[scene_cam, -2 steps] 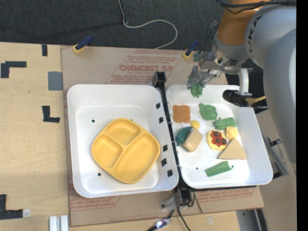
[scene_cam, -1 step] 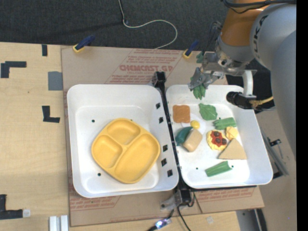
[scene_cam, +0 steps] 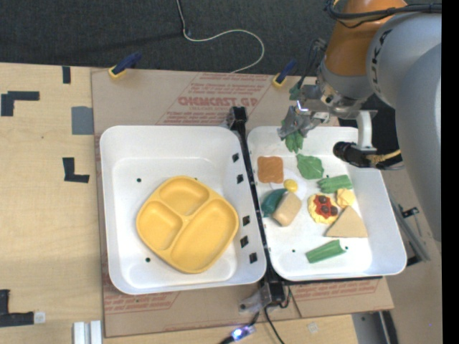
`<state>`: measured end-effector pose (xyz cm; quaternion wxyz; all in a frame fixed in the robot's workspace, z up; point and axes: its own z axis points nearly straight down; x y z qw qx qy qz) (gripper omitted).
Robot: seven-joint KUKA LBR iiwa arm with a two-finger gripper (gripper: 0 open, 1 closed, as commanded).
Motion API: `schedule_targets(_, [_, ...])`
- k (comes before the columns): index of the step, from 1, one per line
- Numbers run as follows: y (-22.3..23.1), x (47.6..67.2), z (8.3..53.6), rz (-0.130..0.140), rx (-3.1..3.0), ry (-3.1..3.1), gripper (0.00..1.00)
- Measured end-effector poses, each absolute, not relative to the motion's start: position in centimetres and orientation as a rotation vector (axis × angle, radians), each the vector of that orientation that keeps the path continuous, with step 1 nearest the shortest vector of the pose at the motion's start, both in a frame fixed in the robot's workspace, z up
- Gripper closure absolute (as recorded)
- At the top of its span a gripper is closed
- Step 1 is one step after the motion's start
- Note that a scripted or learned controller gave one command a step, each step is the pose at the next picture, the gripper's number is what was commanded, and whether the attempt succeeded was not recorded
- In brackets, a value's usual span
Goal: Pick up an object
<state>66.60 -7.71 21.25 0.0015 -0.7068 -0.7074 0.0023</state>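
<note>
A small green piece point(scene_cam: 293, 142) hangs at the tip of the gripper point(scene_cam: 295, 130), pinched between its fingers above the far edge of the right bin point(scene_cam: 380, 213); the pincer is clenched on it. Only the lower part of the piece is visible, the upper end being covered by the metal fingers, and its exact shape is hard to make out. Whether it still touches the bin floor cannot be told from this slant.

Just below it in the same bin lie a second green leafy piece point(scene_cam: 310, 166) and a square brown slab point(scene_cam: 270, 169). Nearer still are a tiny yellow item point(scene_cam: 290, 185), a beige block point(scene_cam: 287, 210) resting against a dark teal piece point(scene_cam: 272, 201) that it partly hides, a round pizza-like disc point(scene_cam: 323, 207), a tan wedge point(scene_cam: 348, 223), a green strip point(scene_cam: 335, 183) and another green strip point(scene_cam: 323, 251) by the near wall.

The arm point(scene_cam: 391, 49) enters from the right, its orange band point(scene_cam: 362, 20) cut off by the top edge, and it hides the right bin's far right corner.

The left bin point(scene_cam: 118, 149) holds a yellow divided plate point(scene_cam: 188, 223). Both bins sit on a cardboard sheet point(scene_cam: 208, 102), with a white cable point(scene_cam: 215, 34) trailing on the dark floor beyond
</note>
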Motion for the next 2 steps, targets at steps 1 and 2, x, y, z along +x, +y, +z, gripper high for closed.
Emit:
schedule_targets(1, [-6.7,67.1,23.1,0.001,-2.219,-2.223,1.00])
schedule_targets(2, [-7.7,66.2,21.4,0.007,-2.219,-2.220,1.00])
